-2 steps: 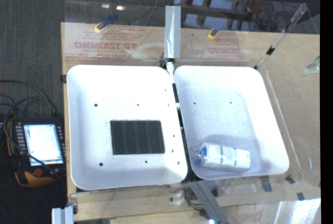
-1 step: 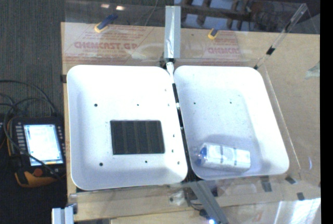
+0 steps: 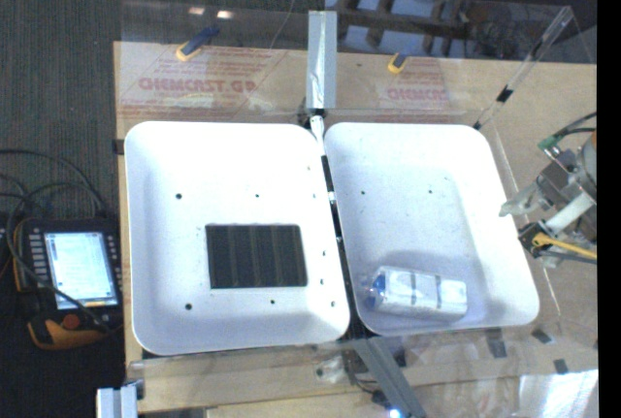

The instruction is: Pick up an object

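1. Your target, a clear plastic-wrapped packet with blue and white print (image 3: 417, 292), lies on its side near the front edge of the right-hand shallow white bin (image 3: 408, 164), slightly left of that bin's middle.
2. You can see a flat dark rectangular ribbed pad (image 3: 256, 256) lying in the left-hand shallow white bin (image 3: 194, 154), well apart from the packet.
3. The two bins sit side by side, touching, on the pale wooden table (image 3: 146, 77).
4. The hand (image 3: 558, 212) is at the right edge, outside the right bin's right rim and well apart from the packet; you cannot tell how far open it is, and nothing visible sits in it.
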Tool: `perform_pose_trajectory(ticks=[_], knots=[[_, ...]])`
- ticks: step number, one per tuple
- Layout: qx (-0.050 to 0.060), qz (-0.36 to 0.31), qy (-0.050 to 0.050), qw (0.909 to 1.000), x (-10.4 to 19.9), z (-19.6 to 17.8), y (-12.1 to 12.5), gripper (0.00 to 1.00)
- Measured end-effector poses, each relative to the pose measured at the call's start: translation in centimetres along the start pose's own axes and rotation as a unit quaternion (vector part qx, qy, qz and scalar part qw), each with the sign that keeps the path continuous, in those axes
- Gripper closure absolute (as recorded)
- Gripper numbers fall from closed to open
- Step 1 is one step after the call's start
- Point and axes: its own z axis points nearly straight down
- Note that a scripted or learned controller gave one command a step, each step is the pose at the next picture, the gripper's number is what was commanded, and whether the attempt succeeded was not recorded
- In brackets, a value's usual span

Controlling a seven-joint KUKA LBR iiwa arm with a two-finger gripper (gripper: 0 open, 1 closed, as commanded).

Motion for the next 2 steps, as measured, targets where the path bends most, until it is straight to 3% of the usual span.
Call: perform_pose_trajectory(ticks=[1, 2], knots=[[0.006, -0.056, 0.011, 0.9983, 1.3, 14.6, -0.6, 0.0], [-0.002, 0.039, 0.0, 0.9992, 0.0, 4.5, 0.1, 0.0]])
